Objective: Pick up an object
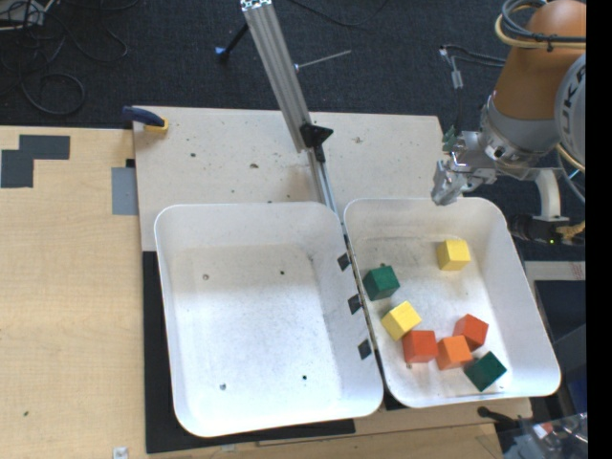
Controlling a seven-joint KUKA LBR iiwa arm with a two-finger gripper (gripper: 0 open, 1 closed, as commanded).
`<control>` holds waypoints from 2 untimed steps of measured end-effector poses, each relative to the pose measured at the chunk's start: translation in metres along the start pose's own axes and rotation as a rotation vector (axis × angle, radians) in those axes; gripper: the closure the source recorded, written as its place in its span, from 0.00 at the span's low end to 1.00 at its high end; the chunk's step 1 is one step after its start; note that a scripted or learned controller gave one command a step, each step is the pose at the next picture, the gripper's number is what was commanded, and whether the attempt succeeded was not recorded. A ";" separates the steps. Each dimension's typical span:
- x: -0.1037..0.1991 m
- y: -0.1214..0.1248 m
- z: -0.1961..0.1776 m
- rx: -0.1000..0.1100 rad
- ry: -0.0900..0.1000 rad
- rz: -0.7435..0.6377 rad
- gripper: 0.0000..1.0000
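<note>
Seven small coloured cubes lie in the right shallow white bin point(521, 285). The grey two-finger gripper point(446, 191) hangs over that bin's far rim, near its far corner, below the grey arm with the orange band point(537, 60). Whether it is released or clenched cannot be told from this view; nothing is seen held.

Nearest to it is a yellow cube point(454, 253), just inward of it on the bin floor and standing alone. Farther in and towards the left bin sits a dark green cube point(382, 280), close to the dividing rims. Beyond that lies a second yellow cube point(401, 319), which appears to touch a red-orange cube point(418, 346). An orange cube point(453, 351) sits against that one, with a red cube point(471, 330) just beside it. A second dark green cube point(485, 370) lies farthest from the gripper (near the bin's near rim).

The left shallow white bin point(172, 256) stands alongside on the pale bench point(220, 156), well apart from the gripper. A slanted aluminium rail point(279, 65) rises behind the two bins.
</note>
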State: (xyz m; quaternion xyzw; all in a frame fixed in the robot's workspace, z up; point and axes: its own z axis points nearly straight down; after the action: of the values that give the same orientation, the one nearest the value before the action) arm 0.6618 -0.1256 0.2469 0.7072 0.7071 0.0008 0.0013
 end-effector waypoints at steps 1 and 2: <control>0.055 -0.014 0.012 0.008 0.003 -0.004 1.00; 0.113 -0.033 0.021 0.009 0.004 -0.005 1.00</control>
State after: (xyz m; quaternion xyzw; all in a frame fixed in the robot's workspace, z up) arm 0.6285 -0.0128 0.2255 0.7054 0.7088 -0.0010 -0.0031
